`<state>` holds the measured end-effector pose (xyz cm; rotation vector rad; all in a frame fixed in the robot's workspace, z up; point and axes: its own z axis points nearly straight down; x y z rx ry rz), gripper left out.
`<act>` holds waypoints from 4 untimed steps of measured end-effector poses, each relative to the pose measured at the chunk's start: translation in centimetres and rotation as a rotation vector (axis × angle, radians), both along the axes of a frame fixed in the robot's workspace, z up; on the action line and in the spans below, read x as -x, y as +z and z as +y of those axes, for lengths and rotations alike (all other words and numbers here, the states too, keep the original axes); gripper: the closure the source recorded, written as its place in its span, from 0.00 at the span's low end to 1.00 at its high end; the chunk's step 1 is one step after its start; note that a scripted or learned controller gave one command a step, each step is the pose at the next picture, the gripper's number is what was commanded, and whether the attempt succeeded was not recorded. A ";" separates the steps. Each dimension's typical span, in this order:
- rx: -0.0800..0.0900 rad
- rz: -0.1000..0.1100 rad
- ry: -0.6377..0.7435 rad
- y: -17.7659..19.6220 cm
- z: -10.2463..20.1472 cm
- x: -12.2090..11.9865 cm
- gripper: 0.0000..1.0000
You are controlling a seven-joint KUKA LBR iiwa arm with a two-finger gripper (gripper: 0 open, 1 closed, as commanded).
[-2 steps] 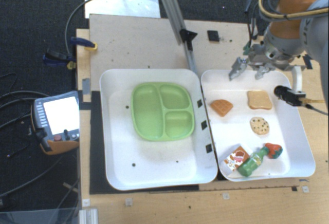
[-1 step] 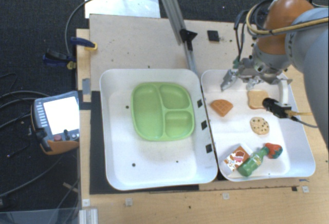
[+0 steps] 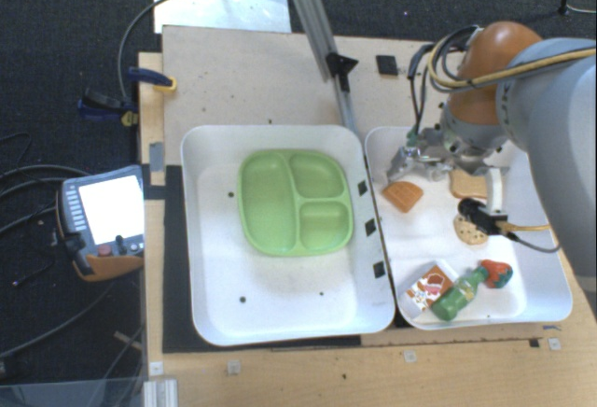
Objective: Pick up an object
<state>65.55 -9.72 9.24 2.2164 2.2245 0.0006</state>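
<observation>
Green plate (image 3: 296,202) in left bin (image 3: 210,302)

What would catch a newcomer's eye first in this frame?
The green divided plate lying alone in the left bin stands out most. Next comes the grey arm with its orange band, reaching in from the right so its gripper hangs over the right bin, just above an orange wedge-shaped piece. A green bottle and small food toys cluster near that bin's front edge.

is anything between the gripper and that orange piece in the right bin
Nothing visible is. The gripper sits just above the orange piece in the right bin, with bare bin floor around it. The cookie and green bottle lie off to the side.
</observation>
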 end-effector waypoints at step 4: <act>0.000 -0.005 0.003 12.5 -0.1 -0.7 1.00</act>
